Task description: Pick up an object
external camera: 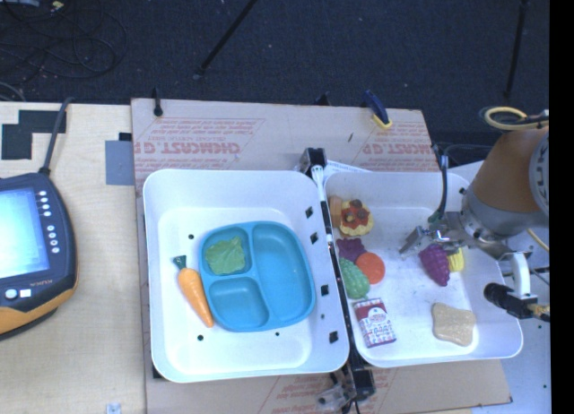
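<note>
My gripper (pixel 432 244) is low over the right part of the right bin (pixel 404 193), reaching in from the right. A purple bunch of grapes (pixel 436 265) lies right under it, touching or nearly touching it; I cannot see whether it is gripped. A small yellow piece (pixel 458 260) shows just to the right of the grapes. Along the bin's left side lie a fruit tart (pixel 352 216), a dark purple item (pixel 350 246), a red tomato (pixel 371 268) and a green vegetable (pixel 353 280).
A red carton (pixel 375 323) and a slice of bread (pixel 453 324) lie near the right bin's front. The left bin (pixel 166 224) holds a blue divided plate (pixel 269 278) with a lettuce leaf (pixel 224 255), and a carrot (pixel 195 296). A tablet pendant (pixel 27 242) sits far left.
</note>
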Tool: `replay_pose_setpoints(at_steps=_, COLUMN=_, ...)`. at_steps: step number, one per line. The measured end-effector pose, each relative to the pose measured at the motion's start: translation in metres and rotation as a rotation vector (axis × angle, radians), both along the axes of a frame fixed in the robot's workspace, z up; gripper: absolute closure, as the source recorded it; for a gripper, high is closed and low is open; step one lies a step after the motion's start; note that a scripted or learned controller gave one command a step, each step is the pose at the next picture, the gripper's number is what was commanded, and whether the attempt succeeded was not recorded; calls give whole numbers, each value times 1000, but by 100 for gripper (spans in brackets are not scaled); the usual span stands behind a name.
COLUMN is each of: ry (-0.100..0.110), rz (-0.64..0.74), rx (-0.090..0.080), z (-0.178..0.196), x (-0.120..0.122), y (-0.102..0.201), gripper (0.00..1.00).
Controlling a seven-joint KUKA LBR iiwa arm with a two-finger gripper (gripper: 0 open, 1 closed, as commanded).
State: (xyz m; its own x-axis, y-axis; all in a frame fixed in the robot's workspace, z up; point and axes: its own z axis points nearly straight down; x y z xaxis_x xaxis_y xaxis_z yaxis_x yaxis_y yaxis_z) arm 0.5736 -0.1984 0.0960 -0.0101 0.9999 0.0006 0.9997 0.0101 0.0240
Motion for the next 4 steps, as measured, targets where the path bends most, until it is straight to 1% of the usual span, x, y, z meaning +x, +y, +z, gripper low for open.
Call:
replay_pose_setpoints(at_steps=1, ry=19, rz=-2, rx=0, z=48, x=43, y=74, gripper=0)
replay_pose_setpoints(at_steps=2, ry=15, rz=-18, rx=-11, z=-6, x=-24, y=104, gripper=0)
replay_pose_setpoints(at_steps=3, ry=27, rz=-9, rx=0, z=-9, x=-9, y=111, gripper=0)
replay_pose_setpoints(at_steps=4, ry=29, rz=-13, rx=1, z=2, x=-10, y=110, gripper=100)
